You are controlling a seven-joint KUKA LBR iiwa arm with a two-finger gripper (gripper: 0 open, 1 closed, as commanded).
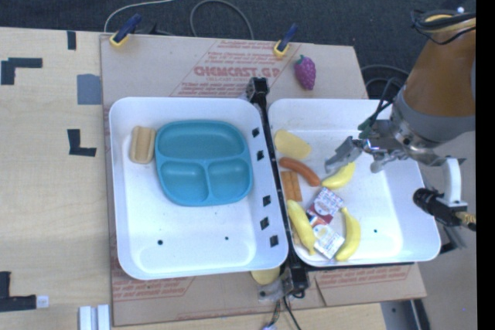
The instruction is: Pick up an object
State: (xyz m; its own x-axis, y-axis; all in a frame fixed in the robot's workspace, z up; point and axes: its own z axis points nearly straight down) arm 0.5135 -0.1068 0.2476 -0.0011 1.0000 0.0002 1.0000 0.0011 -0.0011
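Observation:
My gripper hangs over the right bin, its fingers spread apart and nothing between them. One grey finger points down-left, just above a small yellow fruit. Left of it lie a sausage, a pale yellow piece and an orange-brown strip. Lower down are a red-and-white packet, a second packet and two bananas.
The left bin holds a blue divided plate and a tan bread slice. A purple grape bunch lies on the cardboard behind the bins. Clamps grip the cardboard's far edge. A black divider separates the bins.

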